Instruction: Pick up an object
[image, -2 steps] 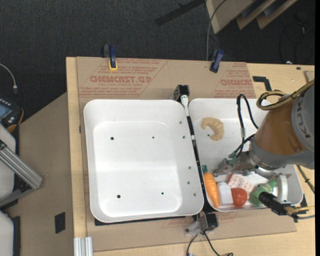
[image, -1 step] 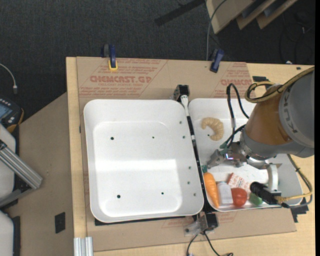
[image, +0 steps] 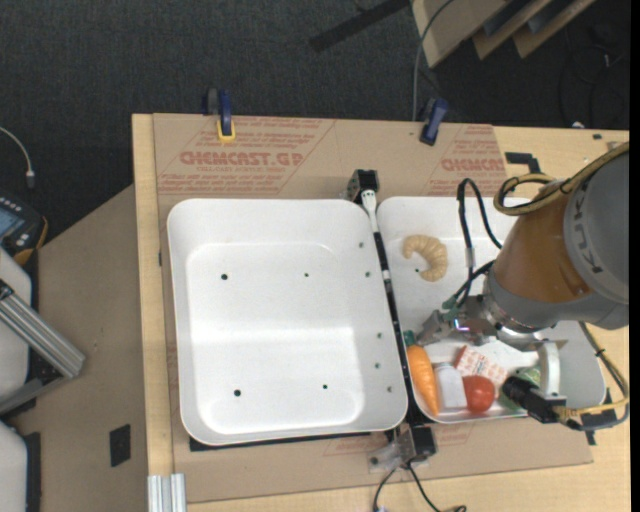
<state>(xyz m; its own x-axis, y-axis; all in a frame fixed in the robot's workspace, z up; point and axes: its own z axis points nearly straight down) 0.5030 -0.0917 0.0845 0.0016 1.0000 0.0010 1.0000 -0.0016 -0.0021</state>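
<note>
Over the right bin (image: 440, 212), arm (image: 560, 260) bent low beside carrot (image: 422, 378), tool's state indiscernible.

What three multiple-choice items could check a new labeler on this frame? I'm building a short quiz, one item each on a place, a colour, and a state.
1. Where does the croissant lie?
A. Right bin, far part
B. Left bin
C. On the cardboard

2. What colour is the carrot?
A. Green
B. Orange
C. Blue

3. How is the arm posed?
A. Over the left bin
B. Off the bench
C. Over the right bin

Answers:
1 A, it rests near that bin's far wall.
2 B, it is orange along the bin's left wall.
3 C, its wrist hangs above the items there.
</note>
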